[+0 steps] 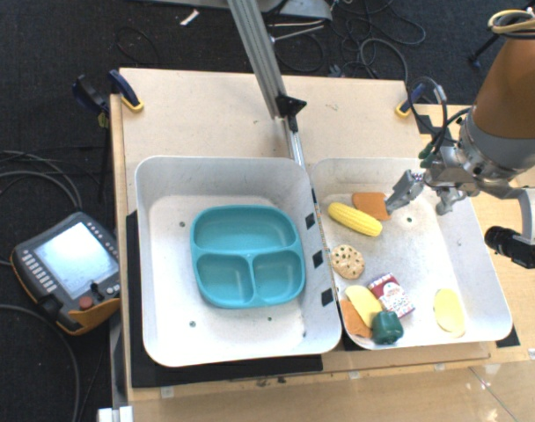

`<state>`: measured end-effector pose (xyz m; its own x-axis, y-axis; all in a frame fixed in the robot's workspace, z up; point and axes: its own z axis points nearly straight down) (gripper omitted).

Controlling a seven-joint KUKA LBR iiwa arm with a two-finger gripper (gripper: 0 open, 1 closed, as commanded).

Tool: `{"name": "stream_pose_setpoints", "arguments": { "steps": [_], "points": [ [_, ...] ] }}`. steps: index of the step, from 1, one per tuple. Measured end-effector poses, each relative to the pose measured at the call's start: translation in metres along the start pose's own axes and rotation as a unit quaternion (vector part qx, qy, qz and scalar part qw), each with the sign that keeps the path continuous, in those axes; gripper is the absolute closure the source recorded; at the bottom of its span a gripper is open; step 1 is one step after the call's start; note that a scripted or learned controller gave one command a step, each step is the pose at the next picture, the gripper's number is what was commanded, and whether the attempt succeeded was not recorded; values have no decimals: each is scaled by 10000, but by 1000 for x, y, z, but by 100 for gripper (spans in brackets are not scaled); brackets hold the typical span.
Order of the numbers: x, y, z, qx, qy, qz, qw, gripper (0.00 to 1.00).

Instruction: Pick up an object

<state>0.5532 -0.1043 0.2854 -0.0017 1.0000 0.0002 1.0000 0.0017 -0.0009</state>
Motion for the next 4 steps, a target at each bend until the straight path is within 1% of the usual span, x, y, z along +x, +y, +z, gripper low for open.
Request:
{"name": "stream_pose_setpoints", "arguments": {
  "steps": [1, 2, 3, 4],
  "points": [
    [0, 0, 0, -3, -1, 3, 10000, 0],
    [5, 0, 44, 20, -1, 7, 10000, 0],
    [0, 8, 99, 22, -1, 12, 10000, 0],
    [9, 12, 148, 20, 2, 7, 10000, 0]
  ]
}}
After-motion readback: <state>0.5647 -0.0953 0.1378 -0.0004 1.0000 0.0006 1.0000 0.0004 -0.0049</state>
